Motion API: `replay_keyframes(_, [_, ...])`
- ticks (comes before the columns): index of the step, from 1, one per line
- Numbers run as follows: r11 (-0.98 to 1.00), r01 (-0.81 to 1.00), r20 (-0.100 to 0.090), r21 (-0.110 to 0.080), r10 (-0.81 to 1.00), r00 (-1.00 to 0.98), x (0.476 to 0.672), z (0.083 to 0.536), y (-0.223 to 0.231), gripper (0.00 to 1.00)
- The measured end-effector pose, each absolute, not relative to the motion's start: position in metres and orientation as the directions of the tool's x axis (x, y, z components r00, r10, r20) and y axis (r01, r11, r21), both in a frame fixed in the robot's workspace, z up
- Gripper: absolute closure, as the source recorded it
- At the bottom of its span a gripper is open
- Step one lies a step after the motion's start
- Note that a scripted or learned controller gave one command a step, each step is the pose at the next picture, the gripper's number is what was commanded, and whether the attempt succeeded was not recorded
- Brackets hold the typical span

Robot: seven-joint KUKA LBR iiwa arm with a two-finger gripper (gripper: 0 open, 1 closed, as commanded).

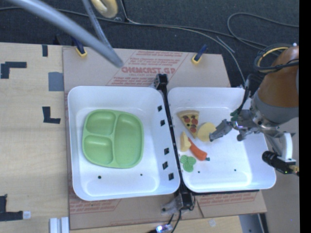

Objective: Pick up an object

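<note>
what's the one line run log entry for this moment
gripper over right bin | beside yellow toy | nothing seen held | green tray in left bin

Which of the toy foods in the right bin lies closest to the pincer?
The pale yellow piece, just right of the pizza slice. The pincer sits at its right edge; the carrot and green piece lie farther off.

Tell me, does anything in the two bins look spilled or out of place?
Nothing stands out. The green divided plastic plate lies flat in the left white bin; the toy foods cluster in the right white bin.
</note>
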State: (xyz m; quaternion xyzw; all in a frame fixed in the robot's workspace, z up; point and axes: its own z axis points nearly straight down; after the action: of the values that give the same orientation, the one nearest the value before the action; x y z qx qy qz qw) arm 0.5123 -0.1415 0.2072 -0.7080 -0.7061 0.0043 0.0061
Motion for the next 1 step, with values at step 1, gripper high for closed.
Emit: replay_keyframes(1, [0.001, 1.0, 0.001, -0.002, 1.0, -0.001, 0.5153, 0.2137, -0.1411, 0.0])
